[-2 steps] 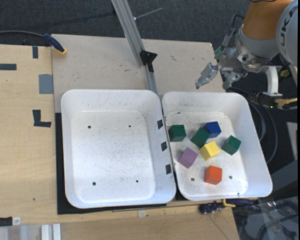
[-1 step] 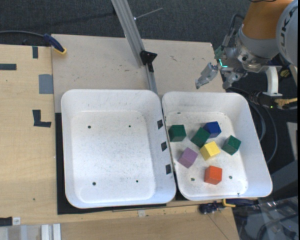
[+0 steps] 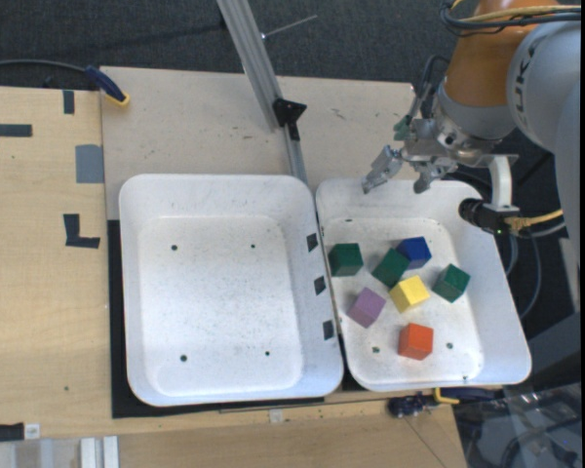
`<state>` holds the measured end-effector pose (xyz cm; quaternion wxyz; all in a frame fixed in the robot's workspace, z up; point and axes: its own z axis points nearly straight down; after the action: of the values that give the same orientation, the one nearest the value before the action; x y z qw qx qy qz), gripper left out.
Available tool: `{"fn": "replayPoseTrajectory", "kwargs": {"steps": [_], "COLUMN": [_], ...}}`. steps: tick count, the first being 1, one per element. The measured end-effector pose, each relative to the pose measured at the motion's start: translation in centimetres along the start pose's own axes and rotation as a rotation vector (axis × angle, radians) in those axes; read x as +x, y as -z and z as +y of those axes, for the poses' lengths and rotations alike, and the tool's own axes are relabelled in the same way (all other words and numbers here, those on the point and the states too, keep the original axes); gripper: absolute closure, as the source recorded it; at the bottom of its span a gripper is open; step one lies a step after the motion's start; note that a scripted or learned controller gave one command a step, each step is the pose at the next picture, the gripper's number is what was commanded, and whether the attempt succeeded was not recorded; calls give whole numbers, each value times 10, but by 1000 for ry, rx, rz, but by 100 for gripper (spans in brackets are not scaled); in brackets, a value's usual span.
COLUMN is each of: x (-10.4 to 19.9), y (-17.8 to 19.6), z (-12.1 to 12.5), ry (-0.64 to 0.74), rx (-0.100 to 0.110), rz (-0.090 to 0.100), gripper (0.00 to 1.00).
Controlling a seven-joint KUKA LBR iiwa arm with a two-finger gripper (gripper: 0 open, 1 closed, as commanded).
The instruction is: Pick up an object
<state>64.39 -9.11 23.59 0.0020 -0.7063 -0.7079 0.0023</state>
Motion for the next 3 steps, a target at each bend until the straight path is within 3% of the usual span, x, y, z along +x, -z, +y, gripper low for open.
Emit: {"fn": "replayPoseTrajectory", "kwargs": {"steps": [2, 3], "x": [-5, -3], "y": [-113, -99], "z": [-8, -6], "ry": [-1, 1], "rx": [0, -4], "rz": [-1, 1], "gripper": [0, 100]}}
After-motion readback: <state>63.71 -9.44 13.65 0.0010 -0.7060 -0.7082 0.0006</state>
